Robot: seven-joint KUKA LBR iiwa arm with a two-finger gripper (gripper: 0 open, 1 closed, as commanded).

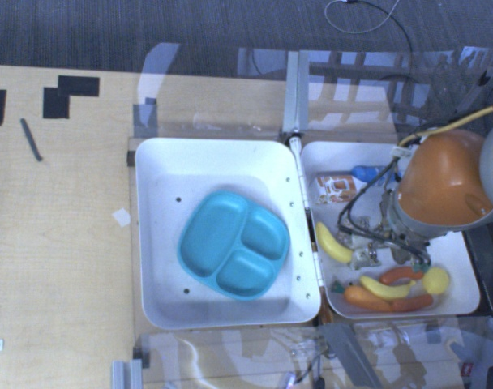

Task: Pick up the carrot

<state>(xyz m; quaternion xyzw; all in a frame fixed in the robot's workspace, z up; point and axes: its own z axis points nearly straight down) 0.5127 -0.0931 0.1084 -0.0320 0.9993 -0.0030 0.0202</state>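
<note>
The carrot (366,298) is an orange tapered piece lying along the front wall of the right bin (473,298). A yellow banana (385,286) rests just behind it and partly on it. My gripper (390,254) hangs under the orange wrist band, over the middle of the right bin. It stands a little behind the carrot and the banana, and nothing shows held in it. The arm hides the bin floor beneath it.
The right bin also holds a second banana (332,244) at its left wall, a red-orange piece (402,275), a lemon (435,280), a snack packet (337,189) and a blue item (365,173). A blue divided plate (234,243) lies in the left bin (161,217).
</note>
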